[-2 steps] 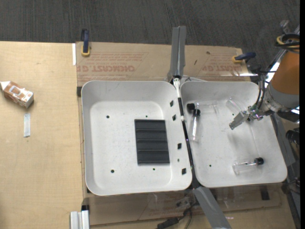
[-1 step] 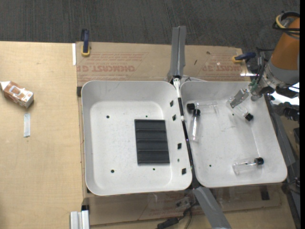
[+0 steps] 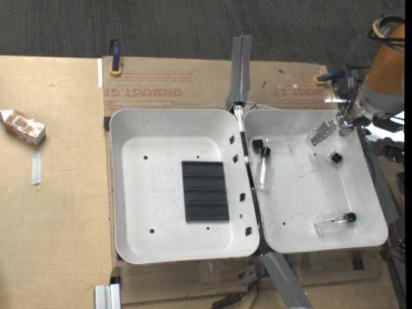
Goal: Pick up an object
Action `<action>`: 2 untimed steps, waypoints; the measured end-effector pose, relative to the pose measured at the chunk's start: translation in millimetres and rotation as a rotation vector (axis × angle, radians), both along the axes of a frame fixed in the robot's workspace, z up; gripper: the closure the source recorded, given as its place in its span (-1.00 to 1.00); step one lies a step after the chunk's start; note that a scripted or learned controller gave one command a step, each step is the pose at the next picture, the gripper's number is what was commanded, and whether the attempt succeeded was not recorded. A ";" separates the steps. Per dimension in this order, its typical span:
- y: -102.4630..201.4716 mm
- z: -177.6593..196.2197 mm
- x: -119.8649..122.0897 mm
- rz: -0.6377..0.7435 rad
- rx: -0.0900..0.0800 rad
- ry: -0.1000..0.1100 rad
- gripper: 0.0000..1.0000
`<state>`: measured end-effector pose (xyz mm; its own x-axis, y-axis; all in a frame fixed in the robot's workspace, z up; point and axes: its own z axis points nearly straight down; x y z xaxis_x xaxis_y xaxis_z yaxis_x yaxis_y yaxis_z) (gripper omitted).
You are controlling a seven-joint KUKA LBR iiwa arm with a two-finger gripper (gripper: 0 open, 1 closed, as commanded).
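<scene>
Camera view: the arm is reaching in over the right bin's (image 3: 370,192) far right corner.

Its gripper (image 3: 324,132) is hovering near a clear vial (image 3: 334,156); whether it is grasping anything I cannot tell. Other vials are lying at the near right corner (image 3: 335,223) and along the left wall (image 3: 262,163). A black ribbed block (image 3: 206,190) is sitting mid-floor in the left bin (image 3: 122,172). Wood bench (image 3: 51,237), dark carpet (image 3: 161,11) beyond.

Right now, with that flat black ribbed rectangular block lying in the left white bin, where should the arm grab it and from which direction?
Take the flat black ribbed rectangular block across its two long edges, near the middle, coming straight down from above. It lies flat on the floor of the left white bin, so its sides are low; the narrower width probably suits the end effector better than its length. Open floor on both long sides leaves room for the fingers.
</scene>
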<state>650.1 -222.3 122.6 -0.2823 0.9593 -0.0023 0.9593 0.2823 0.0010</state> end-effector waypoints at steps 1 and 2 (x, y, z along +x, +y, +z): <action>0.0 0.0 0.0 0.000 0.000 0.000 -1.00; 0.0 0.0 0.0 0.000 0.000 0.000 -1.00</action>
